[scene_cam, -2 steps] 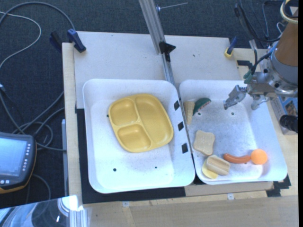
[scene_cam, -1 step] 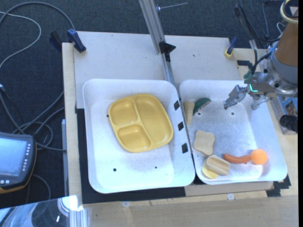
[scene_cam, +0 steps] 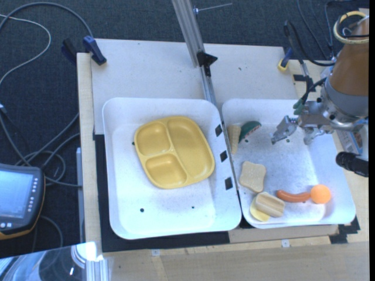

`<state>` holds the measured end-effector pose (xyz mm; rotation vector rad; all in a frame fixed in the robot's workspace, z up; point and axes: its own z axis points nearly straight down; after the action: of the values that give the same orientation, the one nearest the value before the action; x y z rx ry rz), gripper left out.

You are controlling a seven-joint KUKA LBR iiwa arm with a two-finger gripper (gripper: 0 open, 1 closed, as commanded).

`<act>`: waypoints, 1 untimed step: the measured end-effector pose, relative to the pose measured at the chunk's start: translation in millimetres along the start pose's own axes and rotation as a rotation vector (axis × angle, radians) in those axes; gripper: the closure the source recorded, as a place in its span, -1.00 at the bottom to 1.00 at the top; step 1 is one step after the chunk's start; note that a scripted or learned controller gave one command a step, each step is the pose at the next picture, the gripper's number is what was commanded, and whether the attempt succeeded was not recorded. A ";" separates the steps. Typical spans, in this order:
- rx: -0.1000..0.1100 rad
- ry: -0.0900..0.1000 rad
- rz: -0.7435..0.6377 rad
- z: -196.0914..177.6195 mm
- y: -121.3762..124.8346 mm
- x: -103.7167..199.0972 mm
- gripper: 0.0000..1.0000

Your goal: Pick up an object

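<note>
Bright even light, slight blur

The left bin (scene_cam: 117, 215) is white, speckled with faint dark flecks, and its divided plate (scene_cam: 173, 152) is mustard yellow throughout. Right of that plate, the right bin (scene_cam: 335, 174) is white with the same speckling. Nearest the plate lies a melon slice (scene_cam: 251, 129), green-rinded with red flesh. Below it the bread slice (scene_cam: 252, 176) is tan, the sandwich (scene_cam: 267, 206) pale yellow and beige. Furthest from the plate, the carrot (scene_cam: 296, 196) and ball (scene_cam: 320, 194) are orange.
</note>
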<state>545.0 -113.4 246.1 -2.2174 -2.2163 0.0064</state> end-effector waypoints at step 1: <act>0.002 0.001 0.000 63.5 0.1 -0.9 -1.00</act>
<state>544.7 -114.2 182.6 -2.2156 -2.2147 0.0073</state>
